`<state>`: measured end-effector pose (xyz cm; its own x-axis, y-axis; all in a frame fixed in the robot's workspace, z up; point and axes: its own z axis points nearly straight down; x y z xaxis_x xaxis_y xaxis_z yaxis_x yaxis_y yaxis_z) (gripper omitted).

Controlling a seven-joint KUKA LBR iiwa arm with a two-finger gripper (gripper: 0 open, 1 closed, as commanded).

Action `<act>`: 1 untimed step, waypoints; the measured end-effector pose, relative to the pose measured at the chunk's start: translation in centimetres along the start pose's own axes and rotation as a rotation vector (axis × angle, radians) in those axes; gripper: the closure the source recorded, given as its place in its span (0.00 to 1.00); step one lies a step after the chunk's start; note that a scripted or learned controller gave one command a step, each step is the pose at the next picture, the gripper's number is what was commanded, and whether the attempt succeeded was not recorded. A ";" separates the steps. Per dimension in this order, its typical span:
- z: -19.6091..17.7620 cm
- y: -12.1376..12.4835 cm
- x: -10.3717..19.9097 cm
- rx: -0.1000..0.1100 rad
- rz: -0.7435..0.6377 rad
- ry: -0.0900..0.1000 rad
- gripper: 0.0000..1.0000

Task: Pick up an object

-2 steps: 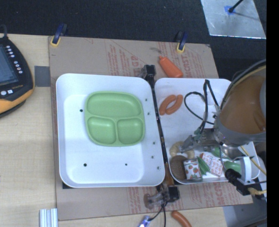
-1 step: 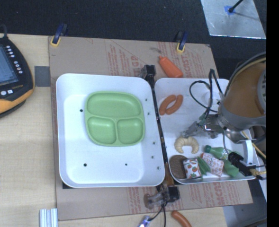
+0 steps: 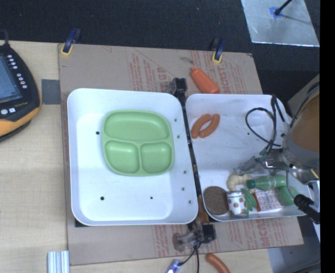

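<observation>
Gripper (image 3: 262, 162) poised low in right bin (image 3: 230, 104), finger state impossible to tell. Green bottle (image 3: 269, 182) just below it, lying left-right among clutter at the bin's near edge.

One fixed camera looks down at a slant on both white bins (image 3: 76, 152) from above

a pale wooden bench (image 3: 25, 169) carries a brown cardboard sheet (image 3: 156, 67), held at its far edge by two blue and yellow clamps (image 3: 70, 41), with two shallow white bins (image 3: 79, 152) set side by side on the sheet. an orange carrot-like toy (image 3: 204, 81) lies on the cardboard just beyond the right bin, and a similar orange piece (image 3: 217, 262) near the front edge. at the bench's left end rests a control pendant (image 3: 7, 95) with a screen and orange underside, a grey tape patch (image 3: 50, 91) beside it.
</observation>
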<state>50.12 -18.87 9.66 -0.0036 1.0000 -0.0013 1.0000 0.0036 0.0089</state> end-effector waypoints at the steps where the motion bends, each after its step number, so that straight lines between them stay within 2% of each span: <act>1: 0.5 5.0 -1.3 0.011 0.000 0.001 0.00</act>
<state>55.11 -20.14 9.19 -0.0037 1.0000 0.0001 1.0000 0.0037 -0.0019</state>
